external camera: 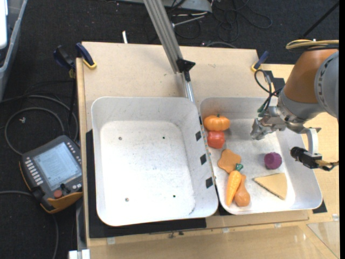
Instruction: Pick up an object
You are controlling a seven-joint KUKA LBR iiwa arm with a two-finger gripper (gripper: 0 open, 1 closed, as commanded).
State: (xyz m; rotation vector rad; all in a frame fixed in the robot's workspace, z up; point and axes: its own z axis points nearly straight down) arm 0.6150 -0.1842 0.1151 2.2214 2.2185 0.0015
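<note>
- Toy foods, six in all, lie in the right bin (302,201); none is between the gripper's fingers.
- One left bin (108,112) sits beside it, the two touching along their inner edges.
- One pumpkin (216,123) sits near the right bin's upper left corner, with one red apple (215,140) just below it, touching.
- One flat brown cookie-shaped piece (229,159) lies below the apple.
- One carrot (233,184) lies tilted, its green top touching the cookie, and its side leans on an orange-brown piece (242,196) next to it.
- One tan wedge (273,185) lies toward the lower right of the bin.
- One purple ball (273,159) rests just above the wedge, apart from it.
- One gripper (260,129) hangs over the bin's upper middle, above bare floor, well apart from the pumpkin; whether it is open or closed cannot be told.
</note>
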